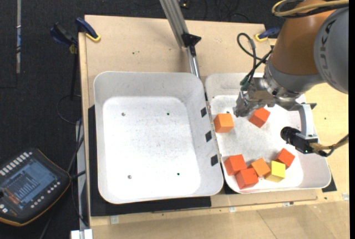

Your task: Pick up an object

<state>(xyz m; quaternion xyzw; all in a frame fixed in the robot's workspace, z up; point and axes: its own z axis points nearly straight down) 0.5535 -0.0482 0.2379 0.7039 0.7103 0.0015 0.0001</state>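
In the right bin (310, 179), my gripper (244, 108) hangs over the upper middle part. A red-orange block (259, 117) lies just to its right and seems to touch or nearly touch it. An orange block (223, 122) sits a little to the gripper's lower left, apart from it. Near the bin's front edge lies a cluster: two red blocks (234, 163) (247, 177), an orange block (260, 167), a yellow block (277, 170) and another red-orange block (286, 157). Nothing is visibly held.
The left bin (105, 88) stands beside the right one, with a raised rim between them. A slanted metal pole (172, 8) runs down to the bins' shared back corner. A black fitting and cable (293, 136) of the arm hang over the right bin's right side.
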